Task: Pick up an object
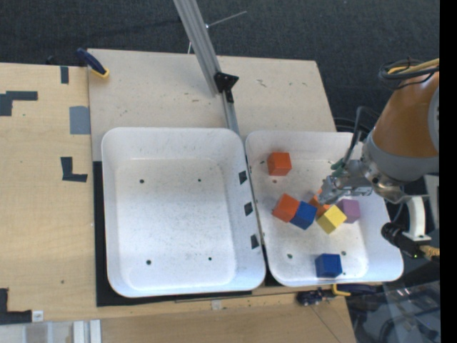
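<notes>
In the right bin (378, 266) we log the gripper (330, 194) low over a cluster: yellow cube (331, 219) just below it, blue cube (303, 215) and orange cube (286, 208) to its left, pink cube (350, 209) to its right; a second orange cube (279, 163) sits apart near the back, a second blue cube (328, 264) near the front rim. We cannot tell whether it grips anything; the arm (405, 127) leans in from the right, wrist angled down-left. The left bin (114, 191) offers open floor; the cluster lies mid-bin, off the walls.
</notes>
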Motion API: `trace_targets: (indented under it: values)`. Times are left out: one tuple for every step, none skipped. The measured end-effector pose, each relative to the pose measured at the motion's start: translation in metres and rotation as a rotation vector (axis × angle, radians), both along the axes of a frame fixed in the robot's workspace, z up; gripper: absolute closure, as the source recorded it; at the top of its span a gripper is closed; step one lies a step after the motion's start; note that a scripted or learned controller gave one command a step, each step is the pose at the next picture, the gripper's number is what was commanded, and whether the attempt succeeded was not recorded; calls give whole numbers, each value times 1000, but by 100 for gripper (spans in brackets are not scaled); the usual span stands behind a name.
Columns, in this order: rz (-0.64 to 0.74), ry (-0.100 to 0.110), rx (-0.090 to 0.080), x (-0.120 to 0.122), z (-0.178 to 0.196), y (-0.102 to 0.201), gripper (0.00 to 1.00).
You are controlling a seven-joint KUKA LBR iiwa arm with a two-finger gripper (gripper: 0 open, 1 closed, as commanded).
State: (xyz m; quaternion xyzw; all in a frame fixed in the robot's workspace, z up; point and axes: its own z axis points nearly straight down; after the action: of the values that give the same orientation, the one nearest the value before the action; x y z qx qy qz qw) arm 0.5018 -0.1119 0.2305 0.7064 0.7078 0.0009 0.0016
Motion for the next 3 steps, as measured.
trace_targets:
  values:
    - [0,2,1,1,21,0,100]
    - [6,4,3,5,27,56,100]
    - [5,6,1,19,19,108,100]
